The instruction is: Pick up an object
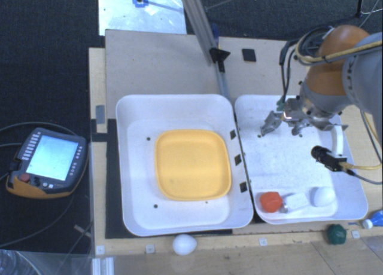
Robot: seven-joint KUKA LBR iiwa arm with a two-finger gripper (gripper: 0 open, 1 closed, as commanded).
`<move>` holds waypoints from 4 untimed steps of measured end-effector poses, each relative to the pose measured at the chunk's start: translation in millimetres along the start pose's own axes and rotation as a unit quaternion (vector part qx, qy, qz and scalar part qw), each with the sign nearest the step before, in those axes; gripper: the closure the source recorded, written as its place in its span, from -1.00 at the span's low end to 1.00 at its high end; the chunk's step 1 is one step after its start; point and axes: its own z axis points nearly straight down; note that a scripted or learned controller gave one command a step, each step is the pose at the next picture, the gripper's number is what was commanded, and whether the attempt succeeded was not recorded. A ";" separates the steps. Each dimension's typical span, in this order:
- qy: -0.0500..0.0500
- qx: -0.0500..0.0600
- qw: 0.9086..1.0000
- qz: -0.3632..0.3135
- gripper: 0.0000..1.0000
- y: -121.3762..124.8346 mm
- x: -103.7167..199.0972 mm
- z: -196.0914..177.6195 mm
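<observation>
- The arm comes in from the right of the view and bends down over the right bin.
- The gripper is over the upper left part of that bin, near the wall it shares with the left bin.
- The gripper looks small and partly blurred from this angle, so I cannot tell if it is open or closed.
- Under the gripper I see the bare white floor of the bin.
- Three things to pick lie in a row along the lower edge of the right bin.
- The orange object is at the left end of the row, in the lower left corner of the bin.
- Just beside it is a small white piece; the two seem to touch, but I am not sure.
- The white ball lies at the right end of the row, near the white piece.
- All three are well apart from the gripper, lower in the view; the orange object is almost straight below it in the picture.
- The left bin holds a yellow plate, which lies flat near its middle.
- Outside the bins, a white egg lies on the bench below the left bin, and a green ball lies below the right bin.
- A handheld controller with a bright screen rests on the dark floor at the left of the bench.
</observation>
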 end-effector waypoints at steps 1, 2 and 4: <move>0.000 0.001 1.000 0.000 -1.00 -0.8 0.2 52.2; 0.000 -0.002 1.000 0.000 1.00 0.8 -0.1 38.9; 0.000 -0.004 1.000 0.000 1.00 0.4 -2.4 -55.8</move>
